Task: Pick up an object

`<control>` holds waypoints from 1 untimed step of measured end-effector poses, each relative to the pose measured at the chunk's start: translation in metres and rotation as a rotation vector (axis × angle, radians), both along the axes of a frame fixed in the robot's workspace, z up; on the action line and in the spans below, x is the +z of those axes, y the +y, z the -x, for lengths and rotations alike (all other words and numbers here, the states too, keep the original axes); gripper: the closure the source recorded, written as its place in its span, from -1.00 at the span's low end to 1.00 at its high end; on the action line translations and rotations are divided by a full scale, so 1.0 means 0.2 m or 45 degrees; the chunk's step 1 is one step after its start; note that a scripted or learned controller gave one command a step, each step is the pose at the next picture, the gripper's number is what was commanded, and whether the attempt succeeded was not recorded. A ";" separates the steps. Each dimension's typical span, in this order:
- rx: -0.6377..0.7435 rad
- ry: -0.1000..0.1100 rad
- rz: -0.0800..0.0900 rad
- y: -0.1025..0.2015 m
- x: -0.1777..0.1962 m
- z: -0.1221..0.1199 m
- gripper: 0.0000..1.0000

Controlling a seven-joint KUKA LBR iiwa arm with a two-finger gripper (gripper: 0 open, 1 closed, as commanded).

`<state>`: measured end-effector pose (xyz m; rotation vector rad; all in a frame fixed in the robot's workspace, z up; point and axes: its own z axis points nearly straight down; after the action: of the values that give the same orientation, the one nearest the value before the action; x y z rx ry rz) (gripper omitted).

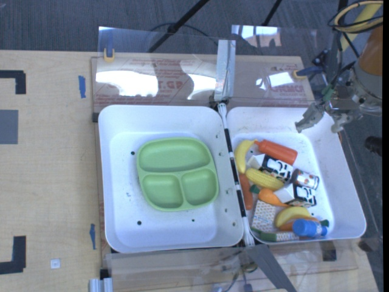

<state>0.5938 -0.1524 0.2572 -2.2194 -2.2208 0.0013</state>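
The right bin [346, 181] holds a heap of toy food. In it lie a yellow banana [243, 154], an orange bottle [277, 151], a corn cob [264, 179], a carrot [271, 196], a second banana [292, 215] and a blue bottle [310, 228]. Black-and-white packets [277, 166] and a small can [306, 179] sit among them. My gripper [321, 121] hangs over the bin's far right corner, above and apart from the heap. It is open, with nothing between its fingers.
The left bin [115, 163] carries a green divided plate [177, 173] in its middle. A clear plastic wall [182, 66] rises behind both bins, with a metal post [225, 66] between them. Yellow cables [358, 17] loop at the top right, above the arm.
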 end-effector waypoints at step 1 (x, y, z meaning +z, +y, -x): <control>0.231 -0.003 0.001 0.15 -0.64 0.18 -1.00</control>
<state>0.5571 -0.1230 0.1297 -2.0104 -2.4147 -0.0006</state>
